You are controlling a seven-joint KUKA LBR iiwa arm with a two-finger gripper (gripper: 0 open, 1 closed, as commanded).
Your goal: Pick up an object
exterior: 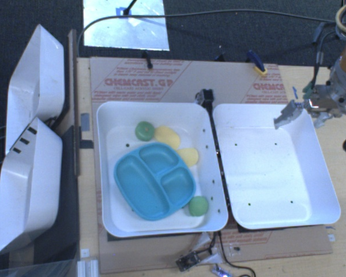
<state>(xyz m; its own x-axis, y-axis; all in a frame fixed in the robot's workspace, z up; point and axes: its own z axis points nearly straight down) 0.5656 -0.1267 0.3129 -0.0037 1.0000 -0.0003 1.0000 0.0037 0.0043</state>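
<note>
In the left bin [109,212] lies a blue divided plate [154,179]. A dark green round piece [144,131] and a yellow piece [167,136] rest just behind the plate. Another pale yellow piece [189,156] touches its right rim, and a light green piece [198,206] sits at its front right corner. My gripper [303,113] hangs over the far right corner of the right bin [277,212], well away from all of these objects. Nothing shows between its fingers.
Two spare white bins [32,154] are stacked off the bench at the left. A clamp [205,97] sits behind the seam between the bins, and a blue and yellow clip [256,62] lies on the cardboard further back. Cables run along the front edge.
</note>
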